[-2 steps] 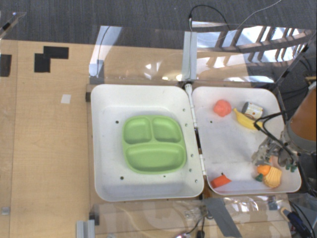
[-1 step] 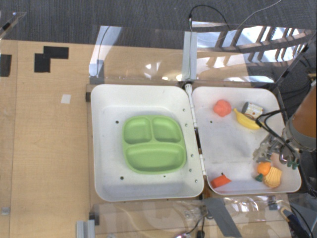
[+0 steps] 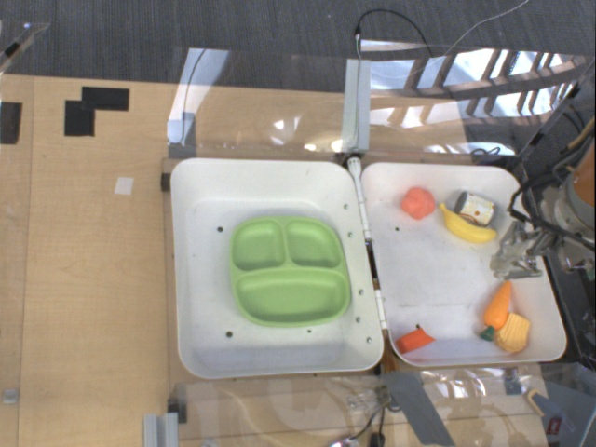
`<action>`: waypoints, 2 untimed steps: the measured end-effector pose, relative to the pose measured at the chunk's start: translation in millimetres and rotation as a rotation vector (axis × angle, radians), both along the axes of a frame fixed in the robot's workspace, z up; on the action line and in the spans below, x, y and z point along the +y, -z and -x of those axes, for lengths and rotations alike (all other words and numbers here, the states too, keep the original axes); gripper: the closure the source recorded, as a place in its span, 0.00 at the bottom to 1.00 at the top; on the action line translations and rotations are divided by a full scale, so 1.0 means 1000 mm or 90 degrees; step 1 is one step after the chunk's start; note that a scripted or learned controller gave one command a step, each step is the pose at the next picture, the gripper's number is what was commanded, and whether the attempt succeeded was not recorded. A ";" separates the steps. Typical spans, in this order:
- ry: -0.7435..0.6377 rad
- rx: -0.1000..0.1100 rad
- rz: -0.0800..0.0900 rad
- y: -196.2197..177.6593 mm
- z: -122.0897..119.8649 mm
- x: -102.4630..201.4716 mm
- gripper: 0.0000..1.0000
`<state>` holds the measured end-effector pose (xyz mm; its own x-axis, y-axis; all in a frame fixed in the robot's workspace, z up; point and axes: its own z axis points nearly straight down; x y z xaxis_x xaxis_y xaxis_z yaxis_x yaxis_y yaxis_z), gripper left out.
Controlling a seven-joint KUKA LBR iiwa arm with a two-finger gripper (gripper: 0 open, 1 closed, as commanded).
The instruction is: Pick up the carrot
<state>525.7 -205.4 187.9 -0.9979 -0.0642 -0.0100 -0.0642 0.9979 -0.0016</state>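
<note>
The carrot (image 3: 498,307), orange with a small green end, lies near the right wall of the right bin (image 3: 438,282), touching a yellow corn-like piece (image 3: 513,332) just below it. My gripper (image 3: 515,261) hangs at the bin's right edge, a short way above and slightly right of the carrot's upper tip. Nothing shows between its metal fingers.
In the right bin also lie a red-orange ball (image 3: 419,203), a yellow banana (image 3: 467,228) with a small white-and-dark object (image 3: 475,209) against it, and a red piece (image 3: 415,339) at the front left corner. The left bin (image 3: 200,277) holds a green divided plate (image 3: 290,270).
</note>
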 end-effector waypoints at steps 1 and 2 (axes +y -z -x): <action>0.000 0.000 0.000 0.000 0.000 0.000 0.00; -0.219 -0.001 0.003 0.088 0.008 0.001 0.00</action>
<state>517.5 -204.4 100.0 -0.9179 -0.3967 -0.0109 -0.3966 0.9180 -0.0064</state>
